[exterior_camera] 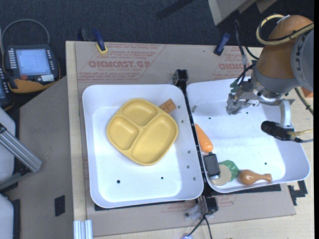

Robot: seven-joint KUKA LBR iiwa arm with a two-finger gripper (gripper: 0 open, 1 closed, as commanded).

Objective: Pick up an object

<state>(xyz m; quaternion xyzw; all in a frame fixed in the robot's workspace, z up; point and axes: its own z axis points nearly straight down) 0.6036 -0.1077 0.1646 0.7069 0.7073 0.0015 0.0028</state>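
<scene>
Fixed overhead camera, slanted down over both bins

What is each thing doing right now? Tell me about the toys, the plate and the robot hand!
Yellow divided plate: right side up, tilted, in the left bin.
Carrot: lying against the right bin's left wall.
Drumstick: lying flat near the right bin's front edge.
Green piece: lying flat beside the drumstick.
Black block: lying on the divide between the bins.
Gripper: above the right bin's far part, holding nothing visible.
</scene>
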